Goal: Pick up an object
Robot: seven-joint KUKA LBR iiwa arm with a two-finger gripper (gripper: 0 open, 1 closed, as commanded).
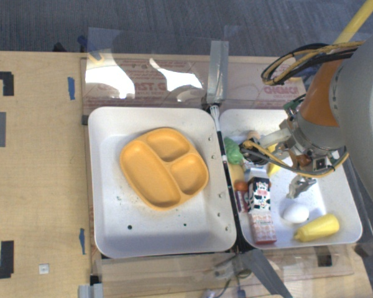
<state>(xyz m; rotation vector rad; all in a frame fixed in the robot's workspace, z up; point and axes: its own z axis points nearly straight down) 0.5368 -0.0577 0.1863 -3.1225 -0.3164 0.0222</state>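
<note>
A slim pink box (263,230) lies at the near edge of the right bin (351,219), touching the near end of a cow-print carton (259,195) that serves as the bench's clearest marker. To the right of the carton and slightly nearer the camera, a white egg (295,213) rests on the bin floor, with a yellow, banana-like object (317,226) just beyond the egg on the side away from the carton. The gripper (302,187) hangs to the right of the carton and just past the egg, its 2 metal fingers (295,190) slightly parted with nothing between them, pointing down toward the bin floor and apart from the egg. Just left of the carton a small red-orange item (240,185) sits against the bin wall, and farther back from the carton a green item (234,151) lies among dark and yellow clutter too tangled to name. Well to the left of the carton, across the divider, the left bin (112,228) holds 1 orange 3-compartment plate (165,166). Behind and to the right of the carton the grey arm (360,110) bends in steeply, its orange band (317,101) above the wrist and black-and-yellow cables (298,59) looping over the far side.
</note>
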